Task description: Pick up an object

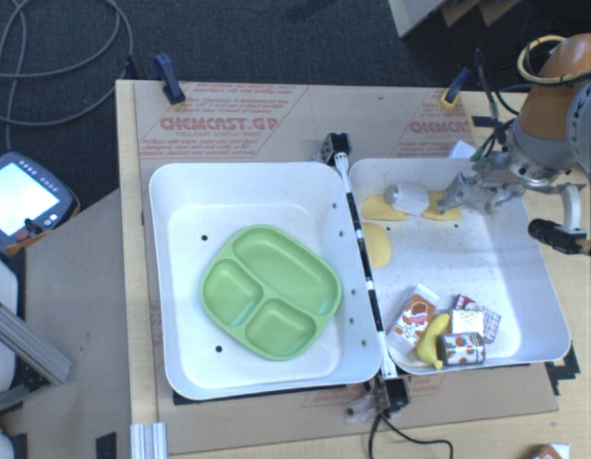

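Note:
My gripper [460, 195] hangs low over the far part of the right bin [525, 256]. Its tip is right at a flat yellow piece [439, 207]; whether it touches is unclear. Just left of it lie a small grey-white cylinder [405, 196] and a second yellow piece [381, 208]. A third yellow piece [378, 244] rests against the bin's left wall. At the near edge lie a banana [431, 338], a red-and-white carton [413, 316], a small patterned box [474, 318] and a can [461, 349], all bunched together.
The left bin [181, 208] holds a green divided plate [271, 291]. A black clip [336, 145] sits where the two bins meet at the far side. The arm comes in from the right over the bin's far right corner.

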